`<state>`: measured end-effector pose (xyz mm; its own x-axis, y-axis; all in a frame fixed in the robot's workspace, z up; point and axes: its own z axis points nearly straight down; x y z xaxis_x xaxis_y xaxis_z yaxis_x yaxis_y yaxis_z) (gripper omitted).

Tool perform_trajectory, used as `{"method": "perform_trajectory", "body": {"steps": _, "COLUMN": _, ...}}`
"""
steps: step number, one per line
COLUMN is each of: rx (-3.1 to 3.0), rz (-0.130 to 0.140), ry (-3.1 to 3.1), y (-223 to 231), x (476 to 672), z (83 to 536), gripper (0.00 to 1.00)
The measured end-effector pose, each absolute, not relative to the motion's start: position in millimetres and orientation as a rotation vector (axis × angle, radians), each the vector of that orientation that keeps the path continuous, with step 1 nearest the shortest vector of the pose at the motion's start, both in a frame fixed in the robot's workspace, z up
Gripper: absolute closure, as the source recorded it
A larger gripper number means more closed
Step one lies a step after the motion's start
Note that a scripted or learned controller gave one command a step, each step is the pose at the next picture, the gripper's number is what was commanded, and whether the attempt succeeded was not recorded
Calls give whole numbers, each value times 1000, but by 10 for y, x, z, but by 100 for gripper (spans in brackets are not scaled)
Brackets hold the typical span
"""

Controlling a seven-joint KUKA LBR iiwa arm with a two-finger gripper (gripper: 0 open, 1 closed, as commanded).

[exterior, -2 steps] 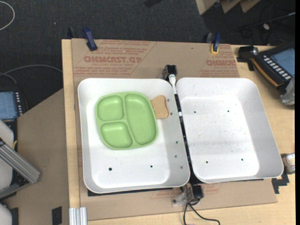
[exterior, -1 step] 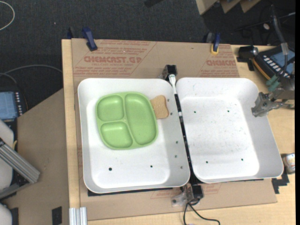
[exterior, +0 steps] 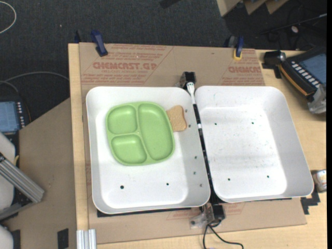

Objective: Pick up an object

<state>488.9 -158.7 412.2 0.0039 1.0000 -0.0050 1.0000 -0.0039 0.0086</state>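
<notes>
Left bin (exterior: 104, 191): holds both candidates. You work here.
Right bin (exterior: 249, 144): nothing to pick.
Green divided plate (exterior: 139, 134): lies flat, upper part of left bin; broad and low, so you take it by a rim edge.
Tan slice, likely toast (exterior: 177, 118): touching the plate's right rim; probably your easier grasp, straight down.
Arm pose and finger state: you cannot tell.

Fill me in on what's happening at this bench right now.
Nothing is being handled at this moment. The left bin holds a green divided plate toward its back, with a small tan slice, like toast, lying at the plate's right edge, close against it or slightly overlapping it. The right bin sits beside it. Both things lie untouched, so the pick has not begun.
</notes>
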Motion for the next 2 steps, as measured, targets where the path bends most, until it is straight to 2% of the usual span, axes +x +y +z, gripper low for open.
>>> {"method": "perform_trajectory", "body": {"steps": 1, "rx": 2223, "rz": -6, "ry": 2230, "y": -1207, "x": 4785, "z": 3383, "gripper": 100}}
{"method": "perform_trajectory", "body": {"steps": 2, "rx": 2217, "rz": 6, "ry": 2210, "y": -1615, "x": 4900, "z": 4087, "gripper": 100}}
